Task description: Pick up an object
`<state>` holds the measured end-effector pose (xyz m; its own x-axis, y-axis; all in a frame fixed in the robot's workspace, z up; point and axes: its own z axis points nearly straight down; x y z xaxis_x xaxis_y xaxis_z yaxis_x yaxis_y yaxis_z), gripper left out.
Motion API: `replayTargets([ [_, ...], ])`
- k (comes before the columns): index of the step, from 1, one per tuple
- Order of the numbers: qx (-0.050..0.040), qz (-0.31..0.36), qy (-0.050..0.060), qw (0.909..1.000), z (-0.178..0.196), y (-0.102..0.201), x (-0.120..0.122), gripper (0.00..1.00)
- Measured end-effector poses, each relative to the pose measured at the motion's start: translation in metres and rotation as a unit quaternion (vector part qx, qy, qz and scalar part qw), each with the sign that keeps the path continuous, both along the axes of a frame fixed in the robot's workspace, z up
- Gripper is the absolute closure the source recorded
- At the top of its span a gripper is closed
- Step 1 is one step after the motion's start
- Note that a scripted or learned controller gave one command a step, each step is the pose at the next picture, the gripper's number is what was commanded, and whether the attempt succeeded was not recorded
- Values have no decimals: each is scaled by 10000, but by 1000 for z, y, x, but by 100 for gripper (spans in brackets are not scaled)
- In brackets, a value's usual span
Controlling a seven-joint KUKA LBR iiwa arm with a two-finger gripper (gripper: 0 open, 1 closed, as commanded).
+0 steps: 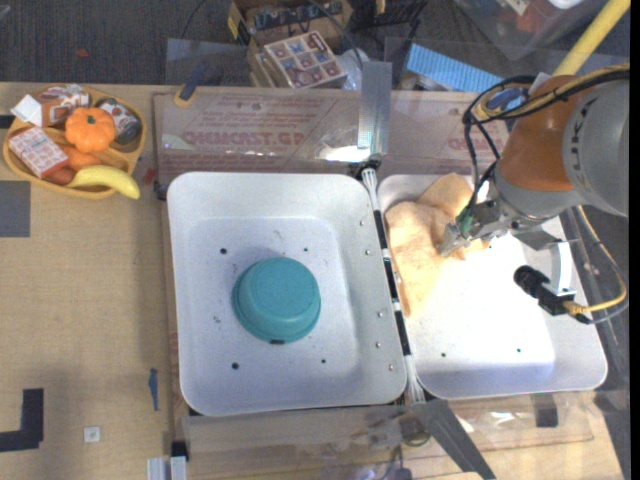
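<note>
Jaws on yellow cloth, right bin; teal bowl, left bin.

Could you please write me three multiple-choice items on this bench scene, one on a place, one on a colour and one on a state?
1. Where does the upturned bowl lie?
A. in the left bin
B. in the right bin
C. on the bench outside the bins

2. What colour is that bowl?
A. red
B. teal
C. black

3. How does the gripper stand with respect to the pale yellow cloth?
A. high above the left bin, far from the cloth
B. down in the right bin, at the cloth's right edge
C. outside both bins, over the fruit basket

Answers:
1. A, since the bowl sits mid-floor in the left bin.
2. B, as its whole surface shows blue-green.
3. B, because the gripper's tip meets the cloth in the far left part of the right bin.
</note>
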<state>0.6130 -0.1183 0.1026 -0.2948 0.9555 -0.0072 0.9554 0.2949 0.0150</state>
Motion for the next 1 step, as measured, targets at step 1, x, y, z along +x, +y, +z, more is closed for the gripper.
replayTargets([
  [1, -5, 612, 64, 9981, 84, 73, 55, 100],
])
